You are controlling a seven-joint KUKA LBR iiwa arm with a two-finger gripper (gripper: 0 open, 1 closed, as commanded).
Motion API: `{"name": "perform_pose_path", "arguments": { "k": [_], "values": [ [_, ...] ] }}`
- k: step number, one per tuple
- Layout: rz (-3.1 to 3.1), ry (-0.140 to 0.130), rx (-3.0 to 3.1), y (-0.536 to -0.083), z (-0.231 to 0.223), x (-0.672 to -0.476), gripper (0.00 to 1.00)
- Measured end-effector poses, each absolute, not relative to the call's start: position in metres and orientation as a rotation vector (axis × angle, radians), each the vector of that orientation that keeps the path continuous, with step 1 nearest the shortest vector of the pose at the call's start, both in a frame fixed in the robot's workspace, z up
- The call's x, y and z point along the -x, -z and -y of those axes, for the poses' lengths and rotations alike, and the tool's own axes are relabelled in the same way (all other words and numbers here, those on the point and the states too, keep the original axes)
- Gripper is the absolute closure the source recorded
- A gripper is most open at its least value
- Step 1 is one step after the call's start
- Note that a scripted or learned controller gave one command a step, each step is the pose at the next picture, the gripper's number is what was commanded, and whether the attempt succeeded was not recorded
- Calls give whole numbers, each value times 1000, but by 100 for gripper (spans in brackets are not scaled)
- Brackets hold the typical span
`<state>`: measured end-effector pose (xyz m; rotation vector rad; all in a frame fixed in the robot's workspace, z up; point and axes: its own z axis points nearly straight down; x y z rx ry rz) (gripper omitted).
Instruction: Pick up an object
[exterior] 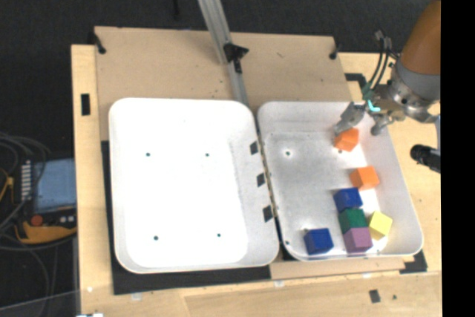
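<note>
One arm [419, 48] angled down, pincer [365, 117] above orange block [346, 139]

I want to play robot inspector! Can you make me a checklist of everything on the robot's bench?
Surface: wooden bench bearing a left bin and a right bin.
Job's things: in the right bin, orange block, second orange block, two blue blocks, green block, purple block, yellow block.
Clutter: nothing seen.
Claw: claw just above the upper orange block; grip cannot be told.
Cables: black cables left of the bench.
Surroundings: metal pole, dark floor.
</note>
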<state>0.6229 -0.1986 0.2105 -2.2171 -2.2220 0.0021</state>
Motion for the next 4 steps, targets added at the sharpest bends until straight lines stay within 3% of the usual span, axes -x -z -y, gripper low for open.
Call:
{"name": "perform_pose_path", "arguments": {
  "k": [1,3,4],
  "values": [
    [2228,-2,2218,-213,199,-624,0],
    [2222,-6,2221,-101,197,-618,0],
    [2226,3,2227,-116,197,-621,100]
  ]
}}
